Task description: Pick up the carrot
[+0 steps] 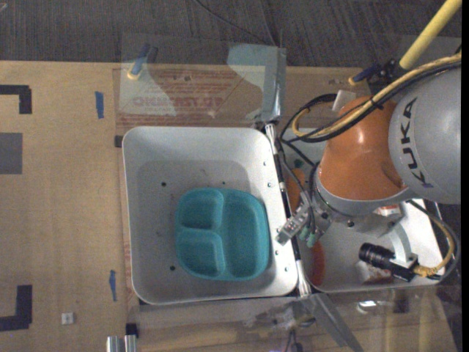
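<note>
An orange sliver that looks like the carrot (293, 191) lies along the left wall of the right bin (344, 283), mostly hidden under the arm. The gripper (299, 227) hangs low over that same left edge, just below the orange piece and beside the divider between the bins. The arm's orange band (359, 160) and grey body (432, 138) cover most of the right bin.
The left bin (146, 167) holds a teal divided plate (221, 233). A red-orange object (316, 264) lies in the right bin near its front left corner. A black cylinder (381, 259) on the arm juts out over the right bin. Cables loop above the arm.
</note>
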Controlling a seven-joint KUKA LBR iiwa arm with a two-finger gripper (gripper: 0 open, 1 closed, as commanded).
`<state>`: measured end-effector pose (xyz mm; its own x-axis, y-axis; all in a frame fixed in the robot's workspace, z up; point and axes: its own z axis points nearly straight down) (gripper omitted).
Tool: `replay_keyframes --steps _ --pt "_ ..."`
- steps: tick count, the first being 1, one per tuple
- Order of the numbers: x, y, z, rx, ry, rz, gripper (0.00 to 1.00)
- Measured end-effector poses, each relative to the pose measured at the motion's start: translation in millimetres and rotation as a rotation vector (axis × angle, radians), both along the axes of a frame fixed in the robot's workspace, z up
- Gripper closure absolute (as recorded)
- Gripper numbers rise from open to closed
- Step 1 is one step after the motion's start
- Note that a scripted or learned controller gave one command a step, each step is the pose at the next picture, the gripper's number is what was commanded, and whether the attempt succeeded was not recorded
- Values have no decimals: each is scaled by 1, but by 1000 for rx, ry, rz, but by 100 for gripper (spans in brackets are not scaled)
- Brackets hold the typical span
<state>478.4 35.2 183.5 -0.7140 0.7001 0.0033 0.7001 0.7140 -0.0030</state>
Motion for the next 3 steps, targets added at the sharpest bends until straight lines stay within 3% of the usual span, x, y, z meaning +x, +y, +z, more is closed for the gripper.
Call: replay_keyframes --steps 1,2,3 --pt "3 37 1 3 -5 784 100" --pt "26 62 -16 2 -8 865 100" --pt "25 2 82 1 -7 724 100"
